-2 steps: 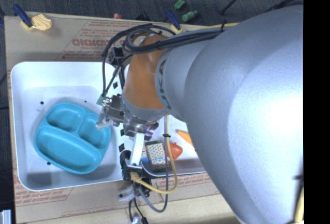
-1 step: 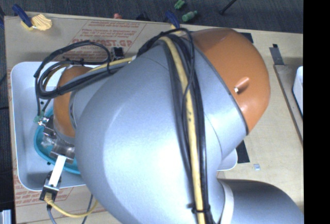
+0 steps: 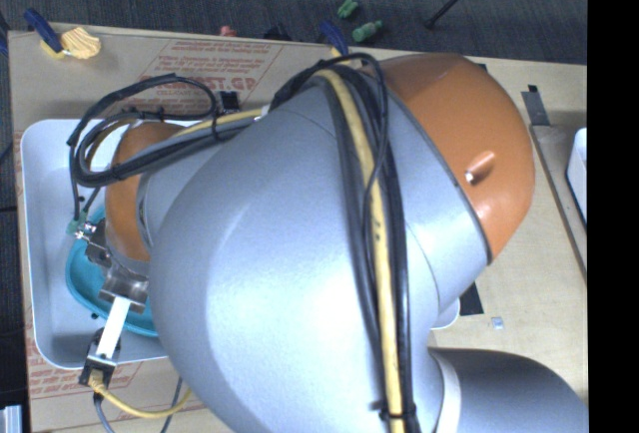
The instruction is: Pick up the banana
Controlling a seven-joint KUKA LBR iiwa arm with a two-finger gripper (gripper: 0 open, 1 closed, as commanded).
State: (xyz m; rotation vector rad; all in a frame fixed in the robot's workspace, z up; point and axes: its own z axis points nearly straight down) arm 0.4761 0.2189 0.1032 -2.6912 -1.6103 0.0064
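Observation:
My grey arm with its orange band covers most of the camera view and reaches down over the left white bin. The wrist end hangs low above a blue round dish in that bin's near left part. The arm hides whatever lies under the wrist and most of the bin floor. Black cables loop from the wrist over the bin's far side.
The bins rest on a cardboard sheet. A sliver of the right bin shows at the right edge. A blue clamp with a yellowish piece sits at the bench's far left corner. Small green items lie on the dark floor beyond.

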